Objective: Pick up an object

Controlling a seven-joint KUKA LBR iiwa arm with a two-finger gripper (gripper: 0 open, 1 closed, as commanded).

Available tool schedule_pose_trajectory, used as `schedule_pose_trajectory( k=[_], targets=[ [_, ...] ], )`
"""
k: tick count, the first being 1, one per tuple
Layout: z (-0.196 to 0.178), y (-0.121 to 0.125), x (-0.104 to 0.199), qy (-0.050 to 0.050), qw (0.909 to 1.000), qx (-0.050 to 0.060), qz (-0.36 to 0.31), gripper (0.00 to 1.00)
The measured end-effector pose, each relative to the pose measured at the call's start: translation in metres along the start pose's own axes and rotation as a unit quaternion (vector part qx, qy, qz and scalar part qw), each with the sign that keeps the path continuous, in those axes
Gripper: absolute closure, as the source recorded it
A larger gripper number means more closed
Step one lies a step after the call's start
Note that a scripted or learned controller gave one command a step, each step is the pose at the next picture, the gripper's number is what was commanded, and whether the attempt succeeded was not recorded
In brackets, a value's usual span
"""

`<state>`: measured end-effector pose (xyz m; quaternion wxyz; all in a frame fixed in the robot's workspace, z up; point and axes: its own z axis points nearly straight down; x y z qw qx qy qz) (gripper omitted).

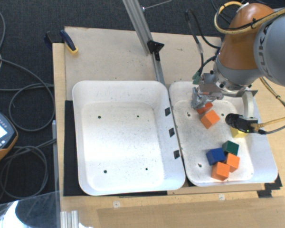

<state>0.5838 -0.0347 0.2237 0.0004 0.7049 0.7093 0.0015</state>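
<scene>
Down in the right bin (263,163), blocks are lying apart.
Nearest, an orange cube (220,170) is touching a blue block (215,156); farther back, the end effector (199,104) is hovering just above another orange block (210,119), its grip state impossible to tell.

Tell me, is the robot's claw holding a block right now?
I can't tell. The gripper sits right above an orange block, but its tips are hidden.

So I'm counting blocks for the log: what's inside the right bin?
The right bin holds an orange block below the gripper, then blue, green and two more orange ones; a yellow piece is partly covered.
</scene>
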Motion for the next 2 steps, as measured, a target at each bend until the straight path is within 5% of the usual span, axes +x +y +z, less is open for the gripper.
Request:
schedule_pose_trajectory(
  k=[2],
  targets=[
    [-0.005, 0.026, 0.108, 0.0, 1.0, 0.0, -0.001, 1.0]
  ],
)
